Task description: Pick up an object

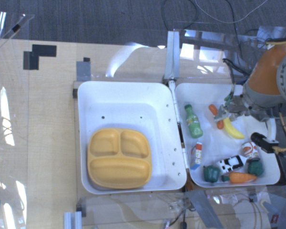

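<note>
- The gripper [225,112] hangs low over the upper middle of the right bin [206,95], at the end of the grey arm [276,80] with its orange band, which comes in from the right.
- Whether its fingers are open or closed cannot be told; they sit in a small dark cluster and nothing shows clearly between them.
- Right at the gripper lie an orange piece [213,109] to its upper left and a second small orange piece [220,124] just below it.
- A yellow banana [232,129] lies just below and right of the gripper, slanting down to the right.
- A green bottle [193,121] lies to the gripper's left, near the bin's left wall, cap pointing up.
- Lower down, a small carton [197,155] with a red patch lies beside the left wall.
- Along the bin's near edge sit a dark green item [210,173], a black-and-white toy [231,164], a carrot [241,177] and another green item [255,168].
- A round red-and-white object [249,150] lies above these at the right.
- The left bin [126,97] holds a yellow divided tray [119,157] in its lower left part.
</note>
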Robot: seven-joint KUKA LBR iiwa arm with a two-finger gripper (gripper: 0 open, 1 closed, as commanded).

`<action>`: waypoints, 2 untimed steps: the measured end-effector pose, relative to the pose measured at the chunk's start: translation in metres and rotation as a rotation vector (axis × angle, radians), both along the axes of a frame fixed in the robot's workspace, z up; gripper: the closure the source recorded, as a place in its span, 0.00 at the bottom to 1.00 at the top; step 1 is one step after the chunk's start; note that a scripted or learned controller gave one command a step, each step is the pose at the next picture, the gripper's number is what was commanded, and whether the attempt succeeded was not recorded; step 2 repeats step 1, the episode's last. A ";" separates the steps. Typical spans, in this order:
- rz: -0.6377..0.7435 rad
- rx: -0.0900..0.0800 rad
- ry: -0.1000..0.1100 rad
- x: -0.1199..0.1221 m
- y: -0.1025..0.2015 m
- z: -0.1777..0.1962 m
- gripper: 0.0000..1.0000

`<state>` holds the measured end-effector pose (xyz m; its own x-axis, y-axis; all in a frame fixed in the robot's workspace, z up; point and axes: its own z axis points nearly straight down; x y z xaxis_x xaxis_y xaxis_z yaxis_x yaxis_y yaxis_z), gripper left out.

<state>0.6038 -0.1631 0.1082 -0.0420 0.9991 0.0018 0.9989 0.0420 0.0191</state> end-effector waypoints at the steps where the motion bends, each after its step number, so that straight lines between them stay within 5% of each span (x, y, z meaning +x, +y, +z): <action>1: -0.125 -0.003 0.014 0.041 0.021 0.108 1.00; 2: -0.125 -0.003 0.014 0.041 0.021 0.108 1.00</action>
